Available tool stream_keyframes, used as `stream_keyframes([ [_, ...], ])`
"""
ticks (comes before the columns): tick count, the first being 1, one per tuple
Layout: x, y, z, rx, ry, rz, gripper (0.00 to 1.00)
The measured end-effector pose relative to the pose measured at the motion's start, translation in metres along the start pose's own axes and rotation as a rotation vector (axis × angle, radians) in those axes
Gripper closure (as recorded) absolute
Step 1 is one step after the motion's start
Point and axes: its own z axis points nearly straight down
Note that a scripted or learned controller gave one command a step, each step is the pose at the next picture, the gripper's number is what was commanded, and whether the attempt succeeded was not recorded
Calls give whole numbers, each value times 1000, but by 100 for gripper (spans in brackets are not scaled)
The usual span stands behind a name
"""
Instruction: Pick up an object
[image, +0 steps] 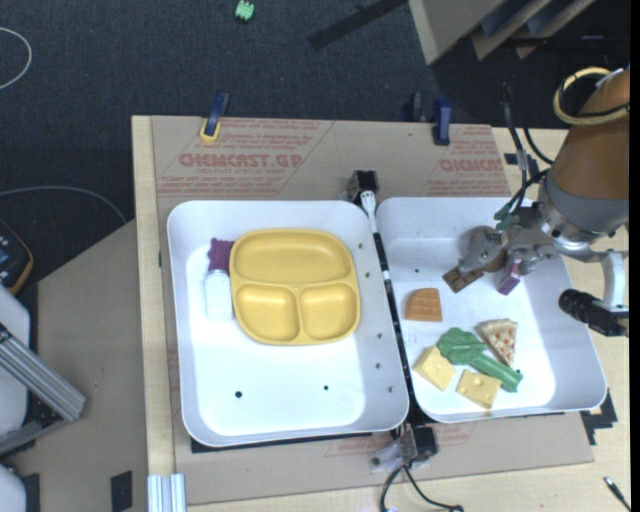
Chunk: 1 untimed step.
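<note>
Hand (487, 268) parked over the right bin (570, 395)
Looks spread wide, I think; toast (424, 305) just below-left, pizza slice (499, 340) below.

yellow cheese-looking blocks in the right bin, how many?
2. One cheese block lies left of the green toy, toward the bin's near left; the other cheese block lies just right of it, under the green toy's stem. The gripper hovers farther back, so hiding is unlikely.

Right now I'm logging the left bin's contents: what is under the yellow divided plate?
A white bottle with a purple cap pokes out from beneath the yellow plate's left edge. The plate covers whatever else may lie beneath it.
</note>
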Motion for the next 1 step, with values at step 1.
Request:
stream_keyframes([
  [1,0,3,-7,-13,-2,-2,0],
])
